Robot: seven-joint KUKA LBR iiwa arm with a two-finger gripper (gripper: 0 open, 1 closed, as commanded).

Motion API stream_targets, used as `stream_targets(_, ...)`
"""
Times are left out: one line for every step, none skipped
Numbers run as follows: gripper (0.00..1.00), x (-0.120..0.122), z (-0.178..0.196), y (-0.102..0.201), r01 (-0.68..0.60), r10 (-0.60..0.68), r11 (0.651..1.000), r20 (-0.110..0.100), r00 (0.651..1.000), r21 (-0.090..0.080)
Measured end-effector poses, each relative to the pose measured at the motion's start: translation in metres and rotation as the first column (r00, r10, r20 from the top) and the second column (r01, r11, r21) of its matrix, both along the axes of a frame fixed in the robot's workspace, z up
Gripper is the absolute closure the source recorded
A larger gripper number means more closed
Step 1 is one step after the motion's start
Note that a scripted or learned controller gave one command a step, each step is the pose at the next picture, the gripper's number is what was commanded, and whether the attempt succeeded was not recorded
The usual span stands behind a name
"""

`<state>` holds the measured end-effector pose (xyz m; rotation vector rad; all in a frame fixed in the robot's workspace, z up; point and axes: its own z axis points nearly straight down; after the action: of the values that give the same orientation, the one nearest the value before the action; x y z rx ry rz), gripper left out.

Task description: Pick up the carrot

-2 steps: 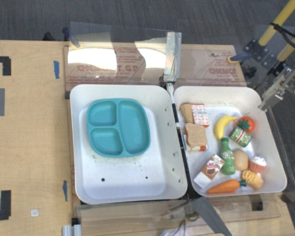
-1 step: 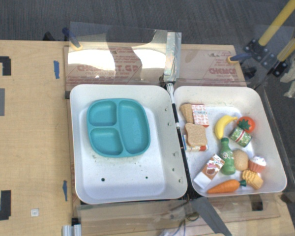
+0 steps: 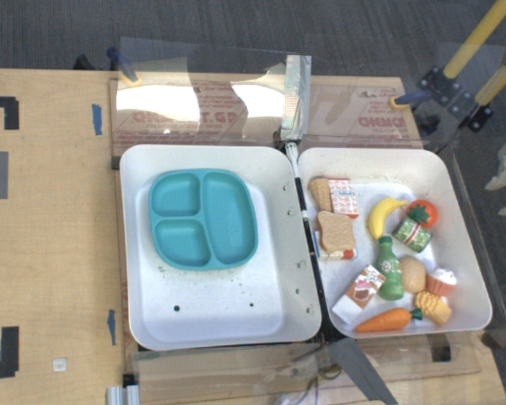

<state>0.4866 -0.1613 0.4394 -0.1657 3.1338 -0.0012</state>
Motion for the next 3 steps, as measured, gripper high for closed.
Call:
stream_targets(1.0, 0.027, -0.079, 0.036, -0.447, 0.447, 0.895, -0.001, 0.895, 0.001)
stream_targets(1.0, 0.027, -0.03, 0.093, -0.933, 0.933, 0.36, 0.002, 0.36, -0.008)
stream_targets(0.0, 0.027, -0.03, 0.092, -0.932, 0.932, 0.361, 0.002, 0.361, -0.007)
